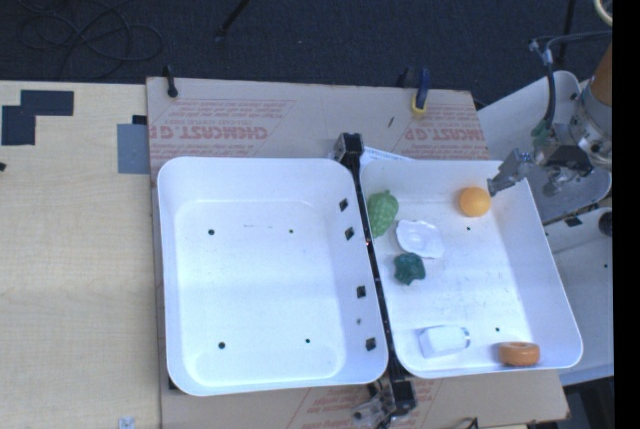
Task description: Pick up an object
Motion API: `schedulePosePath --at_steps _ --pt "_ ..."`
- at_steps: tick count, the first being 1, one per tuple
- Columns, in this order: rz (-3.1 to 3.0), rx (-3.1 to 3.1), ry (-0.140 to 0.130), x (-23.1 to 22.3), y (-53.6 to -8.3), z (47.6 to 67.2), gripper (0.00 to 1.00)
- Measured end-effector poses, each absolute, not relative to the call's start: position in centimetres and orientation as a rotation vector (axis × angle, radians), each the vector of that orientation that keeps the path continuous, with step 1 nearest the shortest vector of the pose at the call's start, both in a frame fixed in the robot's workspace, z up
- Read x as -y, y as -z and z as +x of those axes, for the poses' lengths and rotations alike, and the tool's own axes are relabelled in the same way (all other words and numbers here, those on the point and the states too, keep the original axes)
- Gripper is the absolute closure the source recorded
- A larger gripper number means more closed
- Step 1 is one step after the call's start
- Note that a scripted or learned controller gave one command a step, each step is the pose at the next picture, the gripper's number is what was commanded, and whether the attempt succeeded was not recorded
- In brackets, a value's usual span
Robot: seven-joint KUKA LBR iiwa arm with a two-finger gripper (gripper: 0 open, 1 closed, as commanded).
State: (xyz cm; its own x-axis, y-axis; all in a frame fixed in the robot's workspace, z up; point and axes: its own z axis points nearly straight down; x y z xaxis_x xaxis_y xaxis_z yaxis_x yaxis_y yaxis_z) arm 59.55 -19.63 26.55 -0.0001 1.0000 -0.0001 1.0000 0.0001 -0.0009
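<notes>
Claw (528, 169) hovers beside orange ball (474, 202), apart.

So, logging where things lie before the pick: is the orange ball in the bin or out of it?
In. The orange ball rests on the floor of the right bin, near its far wall.
</notes>
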Motion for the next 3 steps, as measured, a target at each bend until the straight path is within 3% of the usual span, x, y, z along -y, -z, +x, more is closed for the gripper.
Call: schedulePosePath --at_steps 1,2,3 --pt "-2.226 2.22 0.0 21.5 -31.8 52.8 0.0" --pt "-2.223 2.228 0.006 18.0 -39.7 47.5 0.0" --pt "-2.208 2.209 -0.013 14.5 -16.8 47.2 0.0"
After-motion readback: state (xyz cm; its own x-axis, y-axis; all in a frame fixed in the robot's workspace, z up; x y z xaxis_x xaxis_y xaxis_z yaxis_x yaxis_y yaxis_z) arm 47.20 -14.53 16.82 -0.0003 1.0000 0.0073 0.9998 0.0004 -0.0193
